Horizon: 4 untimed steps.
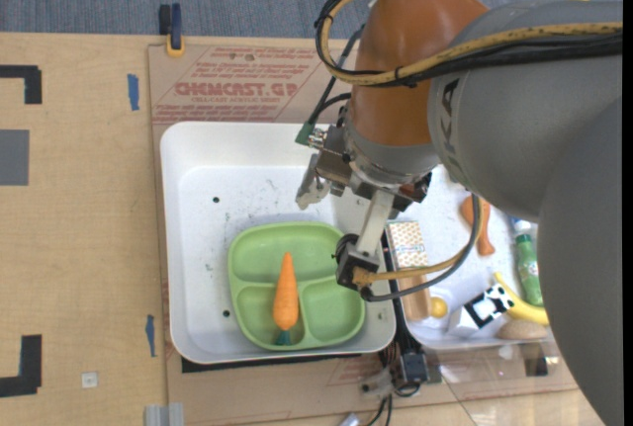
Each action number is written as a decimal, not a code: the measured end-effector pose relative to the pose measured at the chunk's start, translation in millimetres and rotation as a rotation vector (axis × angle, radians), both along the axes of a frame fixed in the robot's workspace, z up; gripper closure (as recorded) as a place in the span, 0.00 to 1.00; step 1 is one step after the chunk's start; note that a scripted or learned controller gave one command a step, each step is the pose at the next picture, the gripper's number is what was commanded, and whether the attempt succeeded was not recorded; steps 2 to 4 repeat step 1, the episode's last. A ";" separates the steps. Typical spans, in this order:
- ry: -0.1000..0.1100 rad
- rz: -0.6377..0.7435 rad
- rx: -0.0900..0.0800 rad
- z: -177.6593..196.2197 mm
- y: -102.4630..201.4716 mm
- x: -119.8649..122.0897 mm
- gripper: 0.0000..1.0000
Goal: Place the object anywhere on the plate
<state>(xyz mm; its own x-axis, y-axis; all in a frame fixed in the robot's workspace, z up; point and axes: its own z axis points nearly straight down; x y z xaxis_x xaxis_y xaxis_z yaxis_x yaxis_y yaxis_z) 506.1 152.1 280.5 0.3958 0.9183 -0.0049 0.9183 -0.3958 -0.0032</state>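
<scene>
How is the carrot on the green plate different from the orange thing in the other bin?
The carrot lies in full view on the green plate in the left bin; the orange thing sits in the right bin, partly hidden behind the arm. The carrot looks thicker. Both are orange.

Left bin [188,216] floor lying open along its left and upper parts — plate [252,261] with carrot [286,293] taking up the lower middle, arm [415,108] crowding the right edge.

Even, bright overhead light; soft shadow under arm [514,108] at 3 o'clock; mild blur overall, glare-free.
</scene>
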 end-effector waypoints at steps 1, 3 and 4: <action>0.006 0.476 0.005 -33.7 2.2 -23.5 0.00; 0.006 0.476 0.005 -33.7 2.2 -23.5 0.00; 0.006 0.476 0.005 -33.7 2.2 -23.5 0.00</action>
